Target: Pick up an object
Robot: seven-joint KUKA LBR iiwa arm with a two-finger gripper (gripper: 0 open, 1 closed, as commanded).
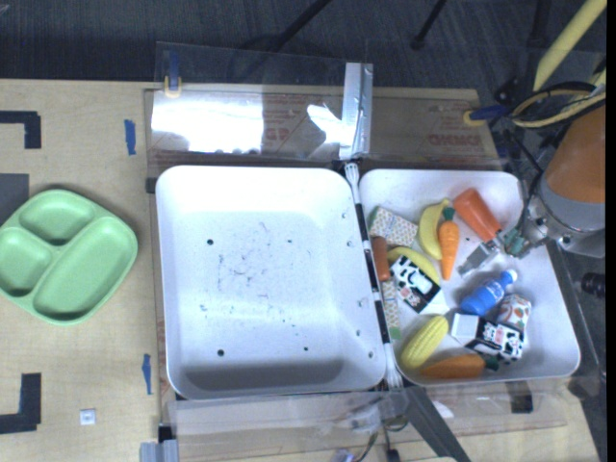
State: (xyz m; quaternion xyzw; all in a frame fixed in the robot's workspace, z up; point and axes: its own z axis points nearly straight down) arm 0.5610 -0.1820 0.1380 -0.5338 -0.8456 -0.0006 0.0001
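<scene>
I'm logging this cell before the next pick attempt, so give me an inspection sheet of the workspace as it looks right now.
Surface: light wooden bench bearing two white bins; left bin shows faint marks on its floor.
Job's things: right bin holds a carrot, banana, blue bottle, yellow corn, black-and-white cow-print item and others, crowded together.
Clutter: green divided plate on the bench, left of the bins.
End effector: end effector over the right bin near the carrot; finger state cannot be told.
Cables: yellow and black cables at upper right.
Surroundings: dark floor, clear panel behind the bins.
</scene>
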